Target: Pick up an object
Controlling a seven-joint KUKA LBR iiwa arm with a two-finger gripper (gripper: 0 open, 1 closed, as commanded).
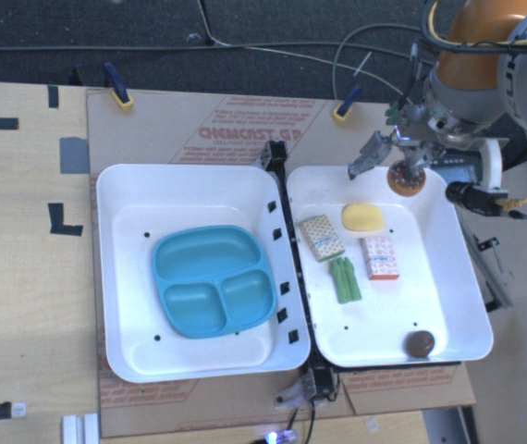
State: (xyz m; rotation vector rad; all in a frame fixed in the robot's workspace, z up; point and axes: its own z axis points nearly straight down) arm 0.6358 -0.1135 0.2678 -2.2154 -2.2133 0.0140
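We see a light wood bench [23,276] with black tape marks [60,220] at left. A cardboard sheet [245,132] lies on it, held by two yellow-blue clamps [117,89] at its far edge. Dark carpet floor [245,7] beyond, crossed by cables [273,49].

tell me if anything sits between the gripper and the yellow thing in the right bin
Nothing visible does. The gripper hangs over the right bin's far edge, with a round brown object at it. The yellow object lies just nearer, with bare white floor between; the other items lie beyond it.
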